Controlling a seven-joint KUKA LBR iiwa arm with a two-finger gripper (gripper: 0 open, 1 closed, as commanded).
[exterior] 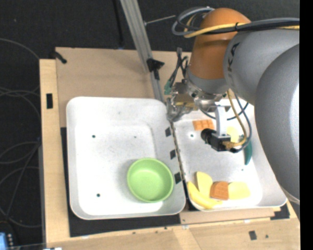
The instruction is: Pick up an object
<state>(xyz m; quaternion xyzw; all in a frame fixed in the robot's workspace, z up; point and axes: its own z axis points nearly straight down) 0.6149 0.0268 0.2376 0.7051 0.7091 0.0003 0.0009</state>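
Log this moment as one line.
gripper: above the rims between the bins | left bin: green bowl | right bin: orange block between yellow pieces

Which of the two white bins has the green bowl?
The left bin in the camera view; the green bowl sits near its front right corner. The right bin holds yellow and orange pieces.

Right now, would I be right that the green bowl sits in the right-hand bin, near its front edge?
Not quite: the camera view shows the green bowl in the left-hand bin, near its front edge.
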